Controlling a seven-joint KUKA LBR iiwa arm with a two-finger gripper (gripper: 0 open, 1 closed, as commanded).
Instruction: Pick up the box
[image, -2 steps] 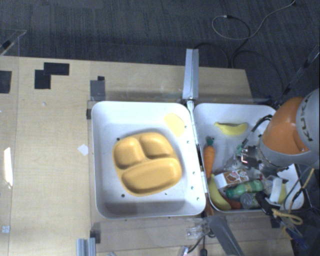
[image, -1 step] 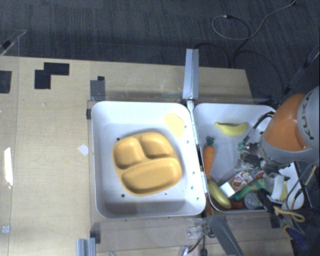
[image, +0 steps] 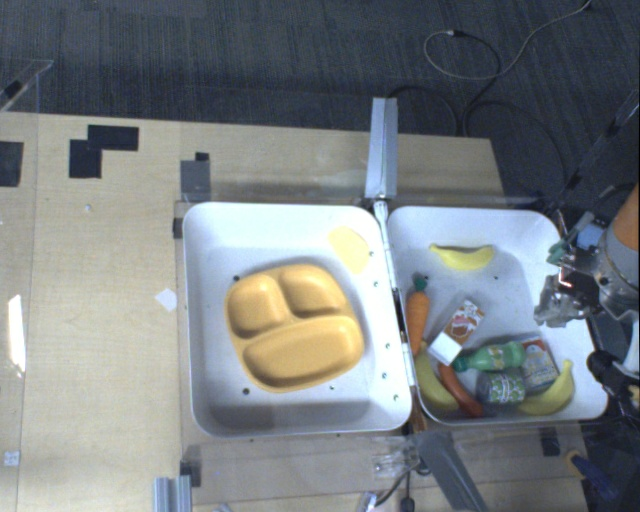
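At the bench's (image: 90, 330) near edge, metal brackets and a clamp (image: 400, 465) jut out below the seam between the two bins. The bench top is pale wood with black square markings near its far-left corner, and beyond its far edge lies dark carpet crossed by a thin looped cable (image: 465, 50).

The left bin (image: 200, 300) holds a yellow three-compartment tray (image: 293, 326) near its middle. The right bin (image: 530, 225) is crowded along its near edge: a banana (image: 557, 395) curls in the near-right corner, with a green bottle (image: 493, 356) and a dark can (image: 500, 388) just beside it, and a second banana partly buried under a red pepper (image: 460, 390). The box (image: 457, 332) lies flat near the bin's centre, toward the left wall, its long axis running diagonally from near-left to far-right; the white end points near-left and the printed red end far-right. A carrot (image: 417, 320) lies just beside it along the left wall. Another banana (image: 462, 257) rests near the far edge.

The gripper (image: 560, 300) hangs over the bin's right edge, well apart from the box; its fingers are a blurred grey mass, so how far they are spread cannot be told, and nothing can be seen between them. The arm is cut off by the right side of the view.
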